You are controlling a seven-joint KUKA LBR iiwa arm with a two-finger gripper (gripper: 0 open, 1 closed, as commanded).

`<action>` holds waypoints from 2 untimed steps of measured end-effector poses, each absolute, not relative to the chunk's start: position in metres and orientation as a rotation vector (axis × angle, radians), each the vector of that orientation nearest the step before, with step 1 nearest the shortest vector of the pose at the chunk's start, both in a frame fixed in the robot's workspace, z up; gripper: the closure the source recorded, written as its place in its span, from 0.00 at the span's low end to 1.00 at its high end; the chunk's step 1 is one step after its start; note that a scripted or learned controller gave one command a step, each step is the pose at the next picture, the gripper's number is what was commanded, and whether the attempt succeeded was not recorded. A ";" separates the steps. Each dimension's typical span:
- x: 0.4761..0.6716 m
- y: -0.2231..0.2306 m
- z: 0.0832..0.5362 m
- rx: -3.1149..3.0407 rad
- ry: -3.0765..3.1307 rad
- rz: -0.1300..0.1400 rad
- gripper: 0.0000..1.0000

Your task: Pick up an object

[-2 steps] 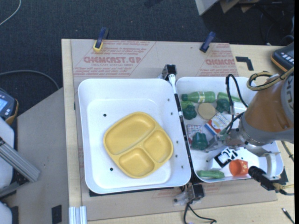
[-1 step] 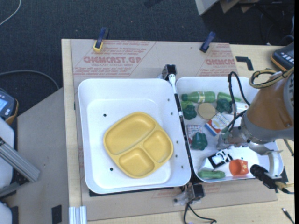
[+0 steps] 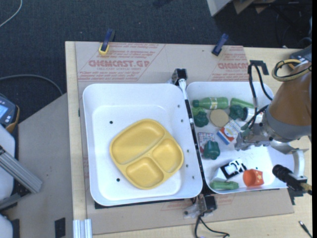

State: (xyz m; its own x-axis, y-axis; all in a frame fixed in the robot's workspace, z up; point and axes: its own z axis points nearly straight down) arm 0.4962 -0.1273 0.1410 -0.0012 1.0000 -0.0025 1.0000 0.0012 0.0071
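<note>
Small toys [image 3: 218,128] cluttered in right bin [image 3: 257,186]: green pieces, tan disc, orange block, black-white item

A robotics lab: a table [image 3: 148,58] topped with printed protective sheeting, held by spring clamps [image 3: 105,42] at its far edge, loose cables [image 3: 29,78] trailing across dark carpet [image 3: 49,14] beyond.
</note>
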 end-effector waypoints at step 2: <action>0.495 -0.125 0.227 2.215 2.218 0.005 1.00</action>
